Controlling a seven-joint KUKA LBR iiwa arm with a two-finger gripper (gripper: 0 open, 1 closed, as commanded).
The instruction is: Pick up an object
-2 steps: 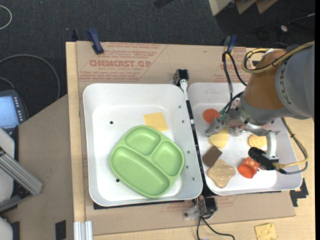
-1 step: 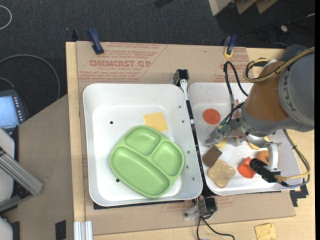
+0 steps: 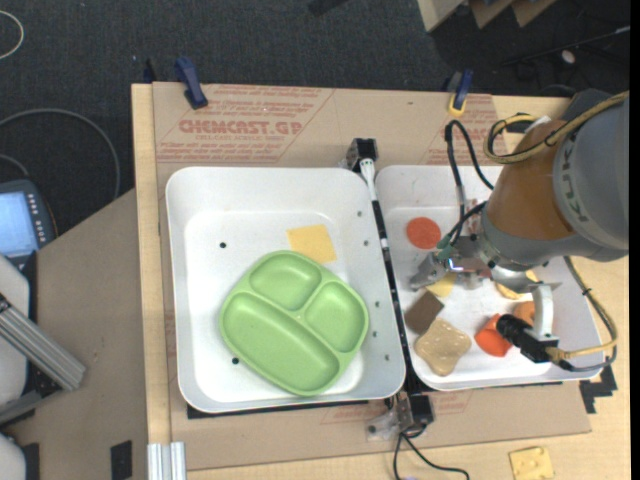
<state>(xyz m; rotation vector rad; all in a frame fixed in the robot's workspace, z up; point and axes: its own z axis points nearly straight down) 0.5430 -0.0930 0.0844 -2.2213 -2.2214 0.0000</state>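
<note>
- Two shallow white bins (image 3: 190, 268) sat side by side on the table.
- Gripper (image 3: 437, 271) hung low in the right bin; finger state could not be told.
- Brown rectangular block (image 3: 424, 313) lay just beside it, above a tan cracker-like piece (image 3: 442, 345).
- Green divided plate (image 3: 292, 320) occupied the left bin.

Brown board-topped bench (image 3: 300, 118) carries left white bin (image 3: 190, 268) and right white bin (image 3: 400, 183), side by side, touching.

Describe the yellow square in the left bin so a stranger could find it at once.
Start at the left bin, the one with the green divided tray. Just beyond the tray's far edge, toward the bin's back right, lies a flat yellow square. It is the sole loose piece on that bin's floor, pale yellow against white.
</note>
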